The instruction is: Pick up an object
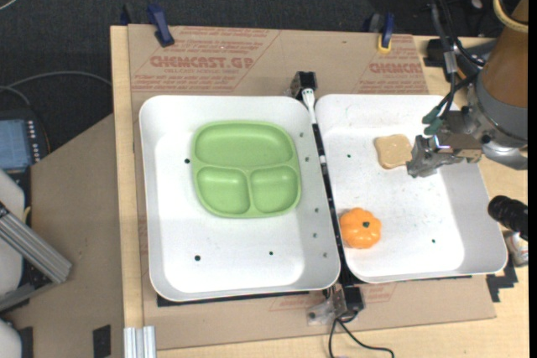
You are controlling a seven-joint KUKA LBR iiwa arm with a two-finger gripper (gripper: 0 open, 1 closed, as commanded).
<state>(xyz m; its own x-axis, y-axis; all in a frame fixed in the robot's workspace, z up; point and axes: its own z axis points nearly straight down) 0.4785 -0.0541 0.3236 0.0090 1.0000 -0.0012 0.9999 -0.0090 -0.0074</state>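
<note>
An orange pumpkin-shaped toy (361, 228) lies near the front left corner of the right bin (453, 256). A flat tan cookie-like piece (391, 151) rests further back in the same bin. My gripper (422, 163) hangs just right of the tan piece, close above the bin floor, with its dark fingers pointing down. Nothing shows between them. The arm comes in from the right edge.
The left bin (168, 247) bears a green divided plate (247, 168) with three compartments. A black clamp (304, 85) sits at the back between the bins. Blue and yellow clips hold the cardboard at the rear. Cables trail at the front.
</note>
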